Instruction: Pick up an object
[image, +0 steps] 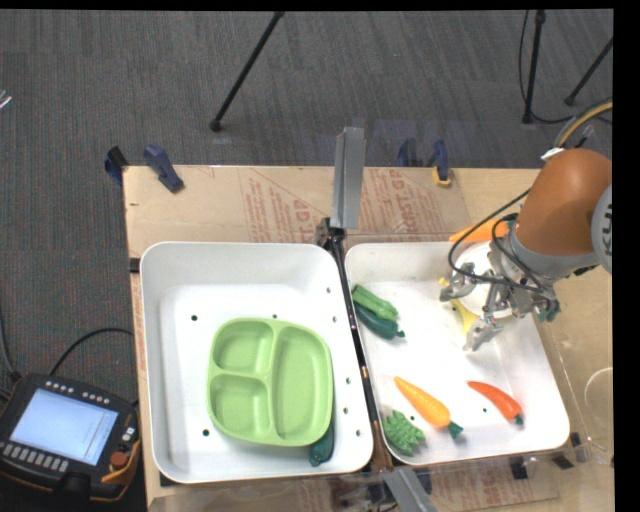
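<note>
In the right bin (530, 425) my gripper (468, 313) hangs low at the far right, its fingers spread open. A small yellow item (464, 320) lies on the bin floor between the fingertips, partly hidden by them. To the left lies a dark green vegetable (377, 310). Near the front are an orange carrot (424, 401), a red chili (497, 400) and a bumpy green piece (403, 431). An orange thing (474, 235) peeks out behind the arm at the bin's far rim.
The left bin (165, 300) holds a green divided plate (270, 380) with a dark green item (320, 452) poking out under its front edge. A grey upright post (347, 185) stands behind the bins. A teach pendant (65, 430) lies at the lower left.
</note>
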